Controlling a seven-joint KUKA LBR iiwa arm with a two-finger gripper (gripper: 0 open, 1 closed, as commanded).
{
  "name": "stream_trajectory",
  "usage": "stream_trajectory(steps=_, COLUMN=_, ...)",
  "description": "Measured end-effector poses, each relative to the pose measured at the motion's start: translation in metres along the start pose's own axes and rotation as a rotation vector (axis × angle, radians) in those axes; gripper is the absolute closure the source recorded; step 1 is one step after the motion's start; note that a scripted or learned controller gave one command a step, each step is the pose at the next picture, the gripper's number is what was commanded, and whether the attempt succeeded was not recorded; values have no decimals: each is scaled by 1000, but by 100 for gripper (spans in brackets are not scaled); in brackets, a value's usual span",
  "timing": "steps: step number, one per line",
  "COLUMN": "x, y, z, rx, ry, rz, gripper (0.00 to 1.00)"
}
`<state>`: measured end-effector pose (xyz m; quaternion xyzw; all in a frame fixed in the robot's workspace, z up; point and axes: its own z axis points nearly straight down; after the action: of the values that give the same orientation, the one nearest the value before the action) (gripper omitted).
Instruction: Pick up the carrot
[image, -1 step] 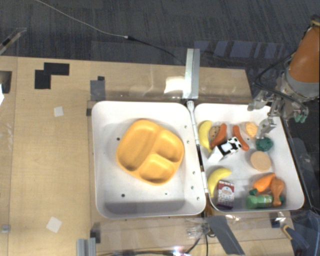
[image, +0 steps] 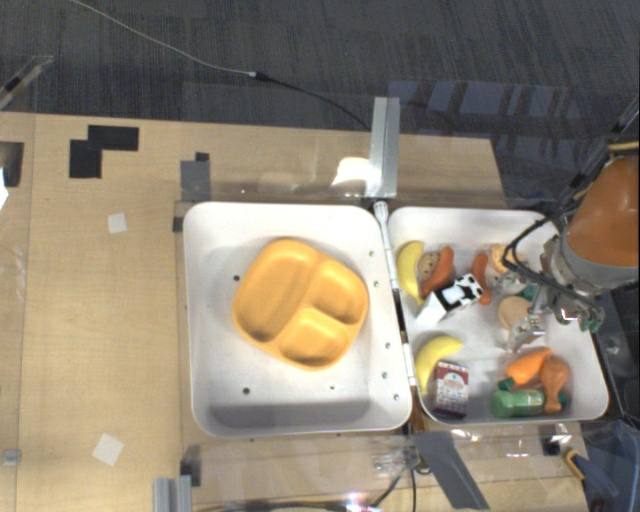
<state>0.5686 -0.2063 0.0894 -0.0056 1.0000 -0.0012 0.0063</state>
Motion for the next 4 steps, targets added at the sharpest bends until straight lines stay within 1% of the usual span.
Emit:
stream_trajectory(steps=1, x=55, y=10, z=-1, rx=1, ry=-1, rz=68, gripper=0)
stream_trajectory(steps=2, x=51, y=11, z=-14, rx=3, ry=-9, rz=61, gripper=100)
stream_trajectory(steps=3, x=74, y=1, z=-57, rx=0, ry=2, rz=170, gripper=100)
stream_trajectory(steps=4, x=78, y=44, z=-45, rx=-1, ry=5, rz=414, gripper=100)
